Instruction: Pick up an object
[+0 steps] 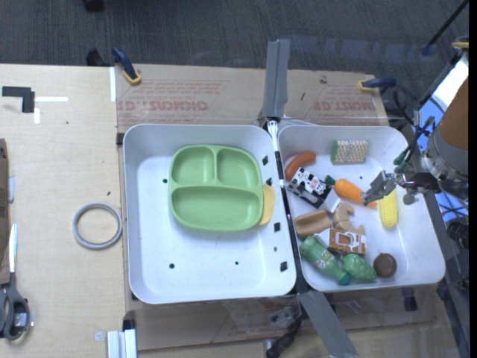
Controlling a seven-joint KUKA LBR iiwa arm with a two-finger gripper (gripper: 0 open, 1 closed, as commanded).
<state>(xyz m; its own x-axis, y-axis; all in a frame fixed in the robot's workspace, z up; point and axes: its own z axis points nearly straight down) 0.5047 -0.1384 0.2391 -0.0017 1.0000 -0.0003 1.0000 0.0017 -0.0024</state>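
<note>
I am watching the gripper (381,187) hanging low over the right bin (425,230), reaching in from the right with the orange-banded wrist behind it. Its fingers are pointing toward an orange carrot (348,190) and seem to be touching its right end; I am reading the jaws as slightly apart with nothing lifted between them, though the view is too coarse there to be sure. Just below the fingers a yellow corn cob (388,210) is lying. Further left in that bin I am seeing a red sausage (299,161), a black-and-white cow toy (309,186), a hot dog bun (313,221) and a green bottle (322,259). A green divided plate (216,187) is sitting in the left bin (149,259).
</note>
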